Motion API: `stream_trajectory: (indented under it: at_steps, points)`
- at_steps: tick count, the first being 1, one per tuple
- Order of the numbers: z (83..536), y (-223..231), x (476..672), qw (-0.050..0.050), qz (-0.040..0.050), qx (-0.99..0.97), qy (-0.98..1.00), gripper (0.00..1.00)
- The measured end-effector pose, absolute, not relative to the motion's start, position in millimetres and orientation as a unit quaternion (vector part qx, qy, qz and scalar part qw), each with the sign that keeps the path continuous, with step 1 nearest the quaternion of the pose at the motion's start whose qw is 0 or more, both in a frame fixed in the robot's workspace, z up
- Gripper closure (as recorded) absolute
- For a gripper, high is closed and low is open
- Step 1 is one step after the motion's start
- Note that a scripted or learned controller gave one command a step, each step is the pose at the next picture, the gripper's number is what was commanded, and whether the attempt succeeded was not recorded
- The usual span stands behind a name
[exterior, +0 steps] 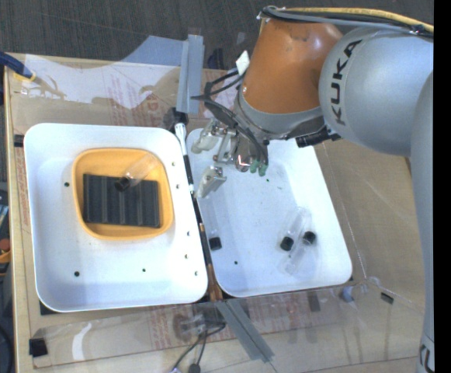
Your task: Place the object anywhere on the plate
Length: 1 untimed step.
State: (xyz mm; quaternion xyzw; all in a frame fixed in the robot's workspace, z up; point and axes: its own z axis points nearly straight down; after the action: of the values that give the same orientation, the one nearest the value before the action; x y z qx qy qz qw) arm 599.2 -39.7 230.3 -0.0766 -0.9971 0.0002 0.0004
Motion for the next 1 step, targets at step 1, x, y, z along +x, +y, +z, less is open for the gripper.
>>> stream_trajectory:
  at_steps: [1]
  points:
    - [230.3, -39.7, 599.2, 0.0, 0.0002, -0.077, -0.997, 0.0]
